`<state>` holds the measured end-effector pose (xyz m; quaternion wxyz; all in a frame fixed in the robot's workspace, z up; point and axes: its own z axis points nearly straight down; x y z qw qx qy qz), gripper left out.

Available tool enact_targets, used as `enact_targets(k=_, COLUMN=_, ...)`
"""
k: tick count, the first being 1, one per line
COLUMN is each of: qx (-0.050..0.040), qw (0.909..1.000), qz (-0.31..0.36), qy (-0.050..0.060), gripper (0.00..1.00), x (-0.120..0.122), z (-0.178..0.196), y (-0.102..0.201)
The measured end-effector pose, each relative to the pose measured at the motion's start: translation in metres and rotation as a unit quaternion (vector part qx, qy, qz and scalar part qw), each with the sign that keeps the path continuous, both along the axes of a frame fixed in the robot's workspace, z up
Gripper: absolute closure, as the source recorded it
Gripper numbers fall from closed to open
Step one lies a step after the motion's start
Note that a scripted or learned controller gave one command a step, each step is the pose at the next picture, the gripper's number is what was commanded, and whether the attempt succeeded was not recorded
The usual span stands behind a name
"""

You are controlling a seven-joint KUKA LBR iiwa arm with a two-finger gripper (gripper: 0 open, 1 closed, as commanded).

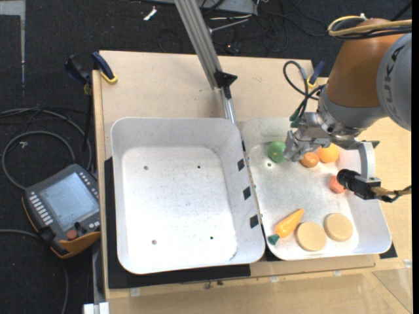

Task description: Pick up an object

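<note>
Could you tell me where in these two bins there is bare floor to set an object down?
The left bin offers its whole floor. In the right bin, a bare patch lies between the green ball above and the carrot below. It is crowded around the gripper by the orange balls, and at the two round biscuits.

bins (175, 136) white | ball (276, 151) green | carrot (289, 222) orange | two discs (312, 235) tan | arm (366, 64) orange-banded grey
</note>
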<state>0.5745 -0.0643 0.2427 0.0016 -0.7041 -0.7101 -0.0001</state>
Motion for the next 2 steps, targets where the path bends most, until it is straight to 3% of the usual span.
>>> enact_targets(k=2, qx=-0.0001, qw=1.0000, qz=0.000, qy=0.000, gripper=1.00, x=-0.016, z=-0.013, y=0.117)
